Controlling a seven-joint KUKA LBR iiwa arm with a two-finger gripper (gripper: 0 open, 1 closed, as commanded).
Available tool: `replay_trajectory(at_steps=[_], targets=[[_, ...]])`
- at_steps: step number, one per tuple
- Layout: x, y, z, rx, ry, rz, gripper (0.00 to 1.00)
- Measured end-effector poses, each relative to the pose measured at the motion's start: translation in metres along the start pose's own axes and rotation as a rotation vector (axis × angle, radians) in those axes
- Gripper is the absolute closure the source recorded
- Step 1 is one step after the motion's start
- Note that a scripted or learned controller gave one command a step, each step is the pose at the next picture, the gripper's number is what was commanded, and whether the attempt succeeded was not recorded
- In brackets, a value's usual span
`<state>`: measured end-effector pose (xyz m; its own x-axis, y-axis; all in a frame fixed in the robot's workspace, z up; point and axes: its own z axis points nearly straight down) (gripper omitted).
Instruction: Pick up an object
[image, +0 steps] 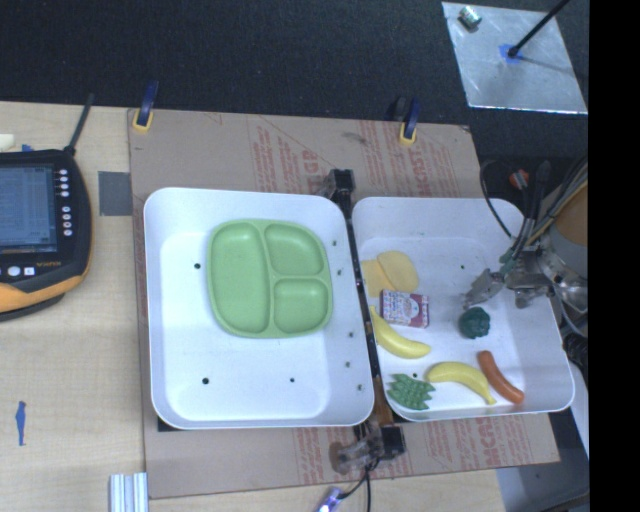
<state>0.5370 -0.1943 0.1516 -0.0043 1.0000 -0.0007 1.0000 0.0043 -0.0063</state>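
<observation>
— White plastic, both bins: the left bin (175, 395) carries a pale green divided plate (268, 277) with three compartments, lying flat toward its far side.

— And the right bin (440, 215)?

— That one carries the small toy foods. Against its left wall, toward the far end, lie two pale yellow chip-like slices (390, 271), overlapping. Just nearer than them sits a small pink and white carton (405, 308), and touching its near edge lies a yellow banana (398, 340), slanting along the left wall. A second banana (460, 378) curves along the near side, with a green leafy piece (411, 391) to its left and an orange-red sausage (499, 377) to its right, almost touching the banana's tip.

— Where is the arm?

— It comes in from the right edge, cables trailing behind it. The gripper (486, 291) is low over the right half of the right bin, pointing left. Its metal fingers look spread apart, with bare white floor between them, though they are small and blurred here, so I hedge on that.

— Is it holding anything?

— Nothing sits between the fingers. A dark green round piece (475, 322), maybe broccoli, lies just near of the fingertips, close beside them but apart.

— Anything outside the bins?

— Brown cardboard (250, 150) beneath them, held by two clamps (146, 108) at the far edge, and a control pendant (40, 232) with a screen on the bench at far left.
</observation>
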Motion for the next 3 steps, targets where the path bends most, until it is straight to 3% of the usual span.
replay_trajectory(at_steps=[1, 2, 3], targets=[[0.013, -0.013, 0.06, -0.001, 0.001, -0.001, 0.0], [0.012, -0.014, 0.05, 0.001, -0.001, -0.005, 1.0], [0.056, -0.009, 0.005, -0.004, 0.0, -0.003, 1.0]])
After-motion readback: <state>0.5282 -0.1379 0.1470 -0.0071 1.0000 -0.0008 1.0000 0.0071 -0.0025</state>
